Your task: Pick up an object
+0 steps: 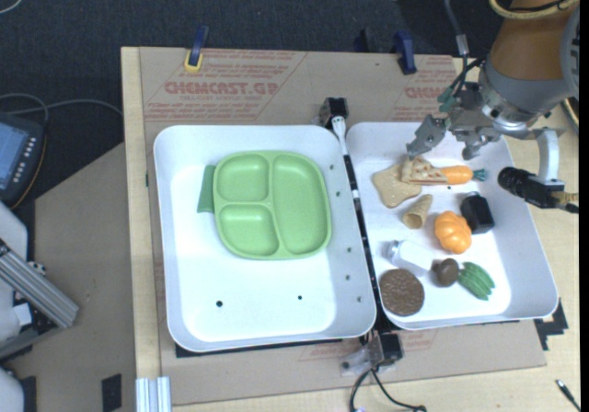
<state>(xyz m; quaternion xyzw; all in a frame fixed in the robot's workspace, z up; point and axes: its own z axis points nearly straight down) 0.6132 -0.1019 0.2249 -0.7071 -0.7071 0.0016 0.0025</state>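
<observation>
My gripper [451, 143] hangs over the far part of the right bin [534, 249]. Its two fingers are spread wide and hold nothing, so it is open. Just under the fingertips lie a pizza slice [421, 171] and an orange carrot [456, 175], end to end. A flat tan piece [390, 186] sits to their left and a small tan cone [417, 210] below them. Nearer the front are an orange fruit [452, 232], a black block [477, 212], a brown ball [445, 270], a green leafy toy [478, 280], a round brown cookie [402, 291] and a small pale object [394, 252].
The left bin [179, 245] holds a green divided plate [271, 203] with a darker green piece [204, 189] poking out from under its left edge. A black fitting [529, 185] sticks out by the right bin's right rim. Clamps [194, 50] hold the board's far edge.
</observation>
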